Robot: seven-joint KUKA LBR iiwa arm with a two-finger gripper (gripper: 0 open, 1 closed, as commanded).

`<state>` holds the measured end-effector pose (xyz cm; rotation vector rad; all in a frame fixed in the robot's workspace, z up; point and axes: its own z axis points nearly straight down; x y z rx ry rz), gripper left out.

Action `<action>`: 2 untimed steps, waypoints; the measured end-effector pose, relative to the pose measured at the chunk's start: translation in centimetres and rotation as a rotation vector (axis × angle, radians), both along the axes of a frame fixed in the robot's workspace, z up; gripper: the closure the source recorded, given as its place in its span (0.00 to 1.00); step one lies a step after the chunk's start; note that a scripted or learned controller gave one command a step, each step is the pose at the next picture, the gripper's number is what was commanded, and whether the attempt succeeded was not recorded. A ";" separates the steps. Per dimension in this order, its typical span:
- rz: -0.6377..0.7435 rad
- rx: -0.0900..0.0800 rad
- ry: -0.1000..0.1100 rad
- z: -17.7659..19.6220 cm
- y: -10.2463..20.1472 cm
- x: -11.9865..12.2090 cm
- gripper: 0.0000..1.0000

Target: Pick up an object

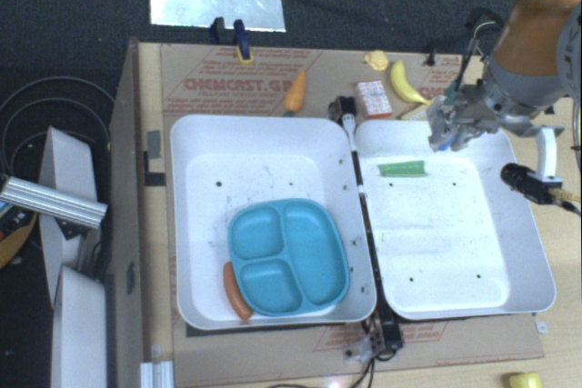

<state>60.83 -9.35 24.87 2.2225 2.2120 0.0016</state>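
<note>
Across two bins: one tray (289, 254), one sausage (235, 291) left (195, 195); one green strip (402, 168) right (518, 277). Behind on bench (255, 77): one carrot (295, 92), one banana (406, 84). End effector (447, 134) state: cannot tell.

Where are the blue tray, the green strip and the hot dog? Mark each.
blue tray (288, 254), camera view, centre where its dividers meet.
green strip (402, 168), camera view, middle of its length.
hot dog (235, 290), camera view, mid-body beside the tray.

Hot dog (235, 290) partly under blue tray (287, 257); arm (546, 23) cropped right.
</note>
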 end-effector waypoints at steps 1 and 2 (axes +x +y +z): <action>0.011 0.003 -0.004 5.2 1.6 2.6 1.00; 0.008 0.002 0.000 4.6 0.7 3.9 1.00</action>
